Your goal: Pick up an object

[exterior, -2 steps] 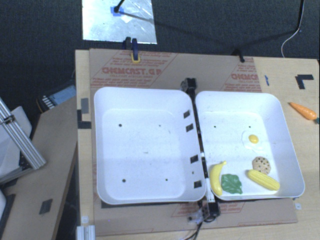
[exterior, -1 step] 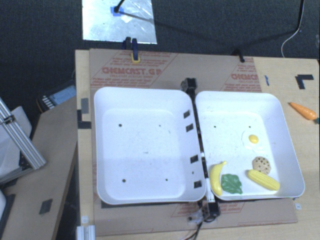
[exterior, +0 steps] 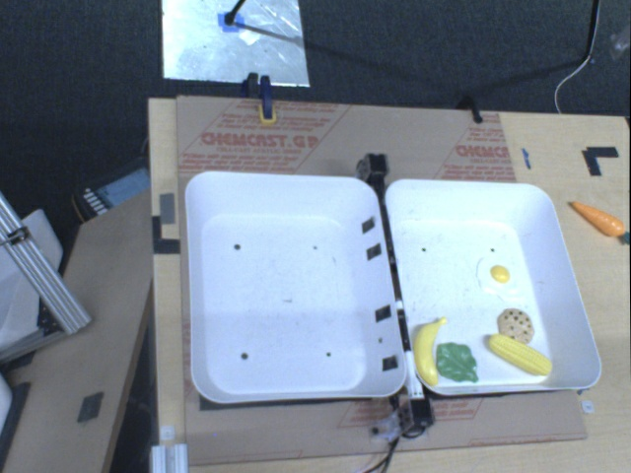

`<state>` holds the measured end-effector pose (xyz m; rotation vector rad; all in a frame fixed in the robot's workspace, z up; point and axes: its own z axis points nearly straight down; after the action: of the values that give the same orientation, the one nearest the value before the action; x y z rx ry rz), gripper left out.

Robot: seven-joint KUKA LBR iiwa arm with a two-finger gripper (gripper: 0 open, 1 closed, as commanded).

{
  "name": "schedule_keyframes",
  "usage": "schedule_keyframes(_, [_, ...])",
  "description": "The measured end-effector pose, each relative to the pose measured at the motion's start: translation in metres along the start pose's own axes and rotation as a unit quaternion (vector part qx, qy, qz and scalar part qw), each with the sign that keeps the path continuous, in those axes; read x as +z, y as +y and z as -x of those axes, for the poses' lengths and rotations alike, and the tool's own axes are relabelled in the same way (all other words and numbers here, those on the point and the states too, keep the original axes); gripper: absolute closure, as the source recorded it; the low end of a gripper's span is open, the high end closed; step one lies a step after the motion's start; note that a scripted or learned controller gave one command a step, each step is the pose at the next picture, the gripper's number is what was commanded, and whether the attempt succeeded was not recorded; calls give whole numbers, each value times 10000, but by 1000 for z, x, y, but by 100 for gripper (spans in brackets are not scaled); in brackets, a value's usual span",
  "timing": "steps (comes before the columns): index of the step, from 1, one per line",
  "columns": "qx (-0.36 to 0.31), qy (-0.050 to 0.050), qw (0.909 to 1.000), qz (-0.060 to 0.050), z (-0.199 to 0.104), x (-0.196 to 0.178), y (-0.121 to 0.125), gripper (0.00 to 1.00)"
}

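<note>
**A:** Five small items lie in the right-hand shallow white plastic bin [exterior: 552,227], all toward its near end: one curved yellow toy banana [exterior: 427,352], one flat green leafy piece [exterior: 456,362], one yellow ear of toy corn [exterior: 520,355], one round tan speckled cookie [exterior: 515,323] and one white fried egg with a yellow yolk [exterior: 498,274].

**B:** And the left-hand white bin [exterior: 286,195]?

**A:** Bare white floor, a few dark dots. One orange toy carrot [exterior: 599,219] sits on the bench at about three o'clock from the right bin, outside its wall.

**B:** The claw, how wide is it, and is it carrying anything?

**A:** I cannot tell; nothing here lets me judge its opening or its load.

**B:** So which way must it travel?

**A:** The arm enters from the right, so I judge the corn the likeliest pick, nearest that side, at five o'clock in its bin. Its long axis runs from ten o'clock to four o'clock. The banana runs roughly twelve to six, touching the green piece, close against the bin's left wall.
</note>
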<state>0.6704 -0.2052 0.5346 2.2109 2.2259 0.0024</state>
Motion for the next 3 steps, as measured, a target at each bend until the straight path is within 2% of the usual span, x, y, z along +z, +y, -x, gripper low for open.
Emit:
schedule_keyframes(1, [-16,-11,10000,13,0,-13,-1,100])
schedule_keyframes(3, [-67,-32,10000,42,-1,-35,-1,100])
